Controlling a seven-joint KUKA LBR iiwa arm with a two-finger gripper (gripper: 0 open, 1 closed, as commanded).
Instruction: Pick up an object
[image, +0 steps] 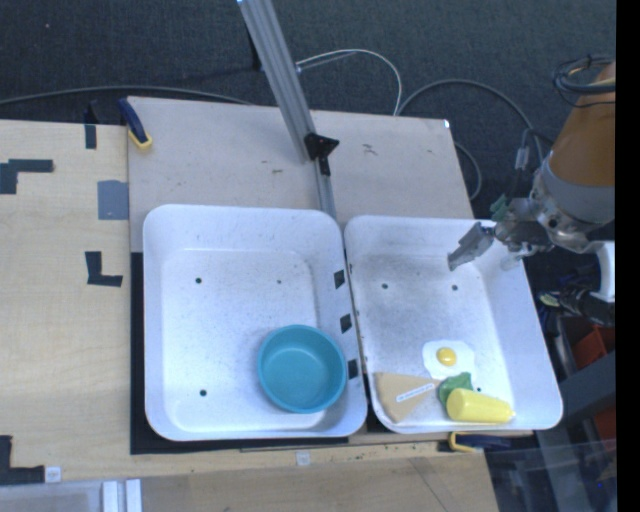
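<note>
Objects for picking are gathered at the lower edge of the right shallow white bin (400, 260): a flat fried-egg toy (447, 355), a pale wedge of toy cheese (402, 394), and a yellow plastic corn-shaped piece with a green end (474, 404). The end effector (468, 249) is seen at the upper right of that bin, over its far rim, with nothing visibly held; how far it is opened cannot be told. The toys lie well apart from it, toward the bottom of the frame. The corn piece's long axis runs roughly left to right. A round blue plastic bowl (301, 368) sits in the left white bin (200, 240).
</note>
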